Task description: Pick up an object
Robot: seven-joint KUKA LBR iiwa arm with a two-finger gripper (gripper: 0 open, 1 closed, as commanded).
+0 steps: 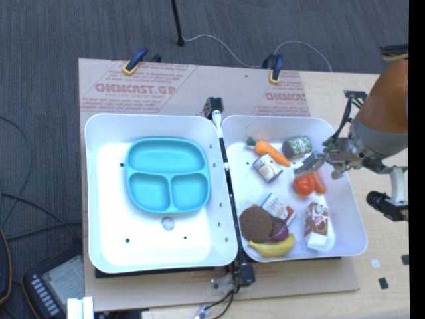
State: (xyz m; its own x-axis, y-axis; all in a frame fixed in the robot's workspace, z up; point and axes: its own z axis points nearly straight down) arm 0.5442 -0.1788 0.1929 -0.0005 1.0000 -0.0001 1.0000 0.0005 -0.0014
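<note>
My gripper (324, 167) hangs over the right side of the right bin (352, 211), open, with nothing between its fingers. Just below its left finger (309, 164) lies a red tomato (305, 186). A green can (297, 145) lies to the upper left of the gripper, with an orange carrot (271, 151) and a small tin (267, 169) further left. Toward the bin's front are a white carton (319, 226), a small packet (277, 207), a brown cookie (256, 223) and a yellow banana (272, 247).
The left bin (106, 198) holds a blue divided plate (167, 175). A black divider rail (226, 178) runs between the bins. Two clamps (274, 70) hold the cardboard base at the back. The arm's body (388, 111) fills the right edge.
</note>
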